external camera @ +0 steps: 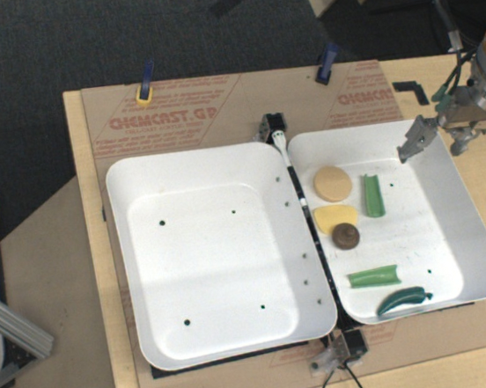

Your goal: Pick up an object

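Two white bins sit side by side on the tabletop (56, 258), on a brown cardboard sheet (213, 104) w/ red lettering. The left bin (130, 248) has only bare white floor w/ four small dark holes. The right bin (458, 205) carries all the objects, six total:

- 1 round tan disc (333, 183), near the divider, upper part of the bin
- 1 yellow piece (335, 216) just below the disc
- 1 dark brown round piece (346, 236), touching the yellow one's lower edge
- 1 upright green stick (373, 195), just right of the disc
- 1 green stick lying flat (373, 277), lower in the bin
- 1 dark green curved piece, pepper-like (404, 300), near the bottom rim

So 2 green sticks, 1 each of the rest.

The end effector (436, 138) hangs at the right bin's upper right corner — fingers spread wide, nothing between them, one grey finger (415, 139) pointing down-left over the bin's rim. It's well apart from every object; the upright green stick is nearest, w/ bare bin floor between.

Around: 2 clamps on the cardboard's top edge — yellow (144, 92) at left, blue (327, 64) at right. A black fitting (271, 127) sits at the top of the bin seam, another w/ a cable (345, 348) at the bottom.
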### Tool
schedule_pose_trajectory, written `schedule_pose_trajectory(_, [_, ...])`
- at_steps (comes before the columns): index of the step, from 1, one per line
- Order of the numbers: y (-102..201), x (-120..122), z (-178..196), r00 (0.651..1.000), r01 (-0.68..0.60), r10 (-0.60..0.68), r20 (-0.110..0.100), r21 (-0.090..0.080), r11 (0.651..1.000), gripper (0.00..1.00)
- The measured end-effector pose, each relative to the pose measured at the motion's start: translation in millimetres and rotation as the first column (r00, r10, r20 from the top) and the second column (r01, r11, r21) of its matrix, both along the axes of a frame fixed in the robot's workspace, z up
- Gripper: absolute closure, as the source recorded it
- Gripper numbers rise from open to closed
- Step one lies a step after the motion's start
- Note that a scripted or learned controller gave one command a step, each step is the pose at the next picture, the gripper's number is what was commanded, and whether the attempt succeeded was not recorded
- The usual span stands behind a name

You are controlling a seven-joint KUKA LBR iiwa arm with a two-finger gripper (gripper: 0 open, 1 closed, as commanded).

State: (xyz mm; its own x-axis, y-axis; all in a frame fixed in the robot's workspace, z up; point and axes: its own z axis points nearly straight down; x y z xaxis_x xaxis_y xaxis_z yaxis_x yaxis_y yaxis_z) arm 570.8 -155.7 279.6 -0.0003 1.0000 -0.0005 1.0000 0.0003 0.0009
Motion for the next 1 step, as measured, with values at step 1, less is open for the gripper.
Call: schedule_pose_trajectory(1, [31.4,-6.5,-200.4,1.000,-0.001,0.001,-0.008,0.004,1.000,0.00])
